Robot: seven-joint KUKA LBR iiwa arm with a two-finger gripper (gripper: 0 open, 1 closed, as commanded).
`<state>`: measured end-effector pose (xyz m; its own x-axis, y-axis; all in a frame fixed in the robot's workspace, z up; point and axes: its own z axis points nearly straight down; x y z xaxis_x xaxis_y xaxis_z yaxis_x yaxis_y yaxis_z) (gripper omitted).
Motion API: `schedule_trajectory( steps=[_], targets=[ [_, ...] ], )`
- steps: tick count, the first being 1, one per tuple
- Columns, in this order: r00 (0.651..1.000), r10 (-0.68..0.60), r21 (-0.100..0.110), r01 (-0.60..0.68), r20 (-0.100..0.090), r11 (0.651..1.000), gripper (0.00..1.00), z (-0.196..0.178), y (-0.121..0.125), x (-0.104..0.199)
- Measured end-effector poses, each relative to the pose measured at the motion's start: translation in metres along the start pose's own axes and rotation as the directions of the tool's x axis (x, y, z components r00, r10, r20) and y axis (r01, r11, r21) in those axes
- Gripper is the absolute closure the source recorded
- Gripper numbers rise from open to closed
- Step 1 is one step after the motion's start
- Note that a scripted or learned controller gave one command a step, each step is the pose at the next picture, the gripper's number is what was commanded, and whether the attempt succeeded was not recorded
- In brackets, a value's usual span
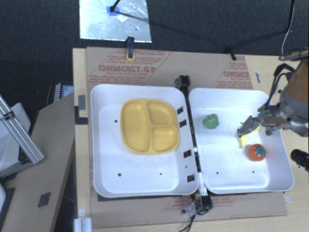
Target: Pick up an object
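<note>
- While the arm reached in from the right, the left bin [104, 178] carried a yellow tray [148, 126] with three compartments, lying about in its middle.
- To the right of it, the right bin [231, 185] carried three small things: a green piece [210, 121] near its upper left part, a yellow piece [242, 139] more to the right, and an orange tomato [257, 152] with a green stalk at the lower right.
- The gripper [247, 127] stood over the right bin, its dark fingers pointing to the left and a little downward, with the tips just above the yellow piece.
- Whether the fingers were spread or closed I could not tell, because they looked like one dark shape; nothing was seen between them, so I would not say that anything was held.
- The yellow piece lay directly under the tips, touching or almost touching them, and its long axis seemed to run up and down in the view; part of it was hidden by the fingers.
- The tomato lay just beside that piece, to the lower right of the tips, and the green piece lay well apart to the left.
- In my judgement the yellow piece was the nearest target, and the coming move needed only a short descent; the risk was that the tips push it toward the tomato.
</note>
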<state>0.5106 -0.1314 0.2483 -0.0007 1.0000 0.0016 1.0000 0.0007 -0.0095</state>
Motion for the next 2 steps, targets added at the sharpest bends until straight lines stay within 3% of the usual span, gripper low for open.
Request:
schedule_trajectory(
  steps=[1, 2],
  targets=[
    [1.0, -0.003, -0.012, 0.003, 0.002, 1.0, 0.0, -0.005, 0.002, 0.0],
    [1.0, 0.0, -0.007, 0.0, 0.001, 1.0, 0.0, 0.05, 0.003, -0.01]
  ],
)
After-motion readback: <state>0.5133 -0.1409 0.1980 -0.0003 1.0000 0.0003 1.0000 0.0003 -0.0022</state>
